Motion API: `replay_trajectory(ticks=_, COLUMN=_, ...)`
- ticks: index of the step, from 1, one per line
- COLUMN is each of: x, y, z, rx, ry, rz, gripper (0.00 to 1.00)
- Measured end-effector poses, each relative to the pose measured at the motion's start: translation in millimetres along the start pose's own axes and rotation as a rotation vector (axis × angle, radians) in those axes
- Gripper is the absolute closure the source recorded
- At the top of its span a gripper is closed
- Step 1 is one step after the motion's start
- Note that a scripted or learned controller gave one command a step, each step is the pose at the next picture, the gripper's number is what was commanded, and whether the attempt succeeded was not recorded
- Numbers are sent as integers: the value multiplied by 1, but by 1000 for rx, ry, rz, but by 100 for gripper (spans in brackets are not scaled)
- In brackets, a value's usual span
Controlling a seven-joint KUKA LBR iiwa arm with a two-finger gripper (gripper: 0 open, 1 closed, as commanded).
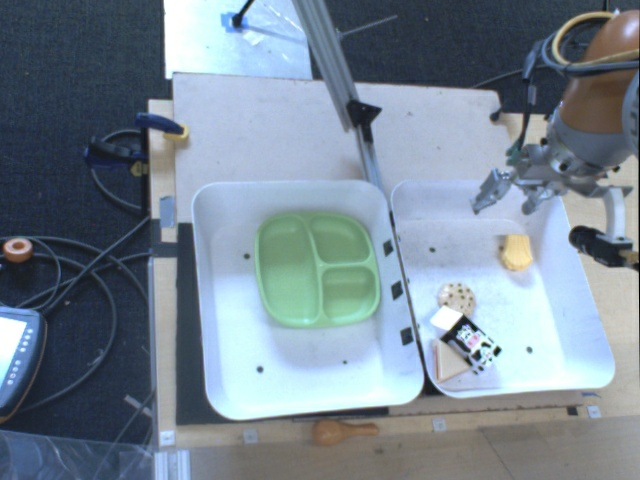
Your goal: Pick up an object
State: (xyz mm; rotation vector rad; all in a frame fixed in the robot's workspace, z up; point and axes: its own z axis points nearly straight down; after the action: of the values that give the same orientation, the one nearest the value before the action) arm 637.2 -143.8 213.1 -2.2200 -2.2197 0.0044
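The hand [510, 193] hangs with its fingers spread and holding nothing over the far side of the right bin [590, 318], above the contents. The nearest candidate, a yellow piece [516, 253], lies just below it on the bin floor, while the cookie [456, 296] and small carton [470, 343] sit nearer the front.

- A yellow, lumpy piece [516, 253] lay flat in the right bin [590, 313], near its upper right wall, well apart from the other pieces.
- A round, tan cookie [456, 296] with dark specks lay flat near the middle of the same bin.
- A small carton [466, 339], black and white with cow patches, lay on its side just below the cookie, tilted diagonally.
- A tan, triangular slice [449, 361] lay flat against the carton's lower left side, touching it.
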Motion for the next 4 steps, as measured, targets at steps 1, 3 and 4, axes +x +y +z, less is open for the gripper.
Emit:
replay_trajectory(ticks=1, x=2, y=0, z=42, rx=-2, ry=0, rz=0, gripper=0)
replay_trajectory(ticks=3, x=5, y=-7, z=83, rx=-9, ry=0, rz=1, gripper=100)
replay_trajectory(ticks=4, x=7, y=-3, z=39, rx=-10, ry=-1, rz=-4, gripper=100)
